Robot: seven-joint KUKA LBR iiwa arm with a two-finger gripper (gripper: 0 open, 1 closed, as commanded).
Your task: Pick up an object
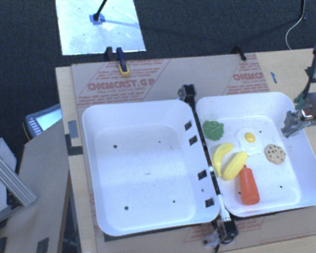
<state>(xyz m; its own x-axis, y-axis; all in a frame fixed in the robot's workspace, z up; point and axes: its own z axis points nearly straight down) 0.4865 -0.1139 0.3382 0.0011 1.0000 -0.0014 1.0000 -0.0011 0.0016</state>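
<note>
In the right bin (269,103) lie several toy foods: a green leafy piece (213,128), a fried egg (249,139), a round cookie (274,153), two yellow bananas (229,160) and an orange-red bottle (248,185). My gripper (292,123) hangs at the bin's right rim, above and to the right of the cookie, with nothing seen between its fingers. Its fingers are too small and blurred to read.
The left bin (95,124) sits beside the right one, split by a black-clipped divider (203,146). Both rest on a cardboard sheet (158,75). A clamp (121,62) stands at the back edge. A metal rail (4,172) lies far left.
</note>
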